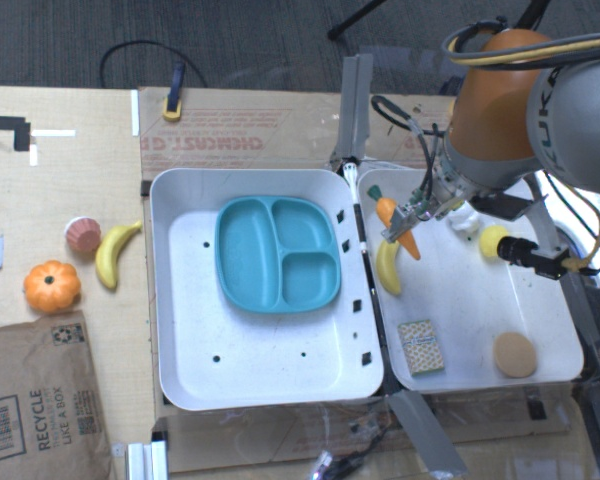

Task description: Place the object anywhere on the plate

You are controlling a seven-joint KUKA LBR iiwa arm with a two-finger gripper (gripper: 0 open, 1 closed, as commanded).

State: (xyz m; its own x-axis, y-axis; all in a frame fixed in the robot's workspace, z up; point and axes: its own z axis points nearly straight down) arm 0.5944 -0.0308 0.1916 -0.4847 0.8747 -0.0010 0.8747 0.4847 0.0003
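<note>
My wrist and orange band block much of the right bin's (550, 363) top right corner, and a white object there (466, 222) is too small and half covered to name. My gripper (412, 215) hangs over the right bin's upper left area, and the carrot (400, 228) sits at its tip, orange body slanting down toward the right. It looks pinched between my 2 fingers, closed narrow on it, though the fingertips themselves are hard to separate from the clutter. A banana (388, 266) lies just below the carrot, against the bin's left wall, maybe touching the carrot's end; can't tell. The carrot is not on the plate: the teal 3-compartment plate (278, 252) sits in the left bin (180, 298), across the divider between the 2 bins, with bare white floor all round it. Also in the right bin: a yellow round thing (494, 242) beside a black part of my rig, a small printed box (420, 347) and a tan disc (515, 354) near the front wall, middle floor open. Left of the bins, on the bench (50, 188), are a 2nd banana (113, 254), a small pumpkin (52, 287) and a pinkish cupcake-like piece (83, 235).
</note>
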